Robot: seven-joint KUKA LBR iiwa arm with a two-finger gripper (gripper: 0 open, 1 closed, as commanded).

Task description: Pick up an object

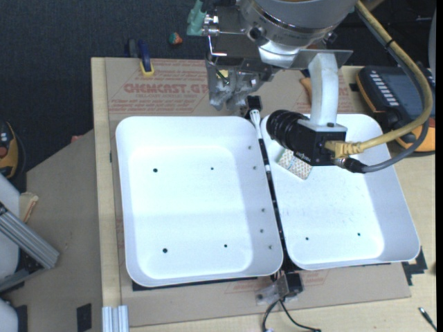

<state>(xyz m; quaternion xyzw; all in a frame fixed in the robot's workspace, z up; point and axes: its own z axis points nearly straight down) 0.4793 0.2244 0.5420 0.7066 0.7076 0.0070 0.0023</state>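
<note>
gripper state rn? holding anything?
Gripper: cannot be told; it hangs over the bench's back edge, behind the bins, with nothing visible in it. A small patterned packet lies in the right bin.

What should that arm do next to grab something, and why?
Probably move forward over the small patterned block in the right bin and lower. The tool sits above the bins' far edge, away from the block, which a black camera partly covers.

white bins (187,206), grey arm (304,5) orange band, small white object (296,164) with dotted pattern, tan bench (173,81)
</note>
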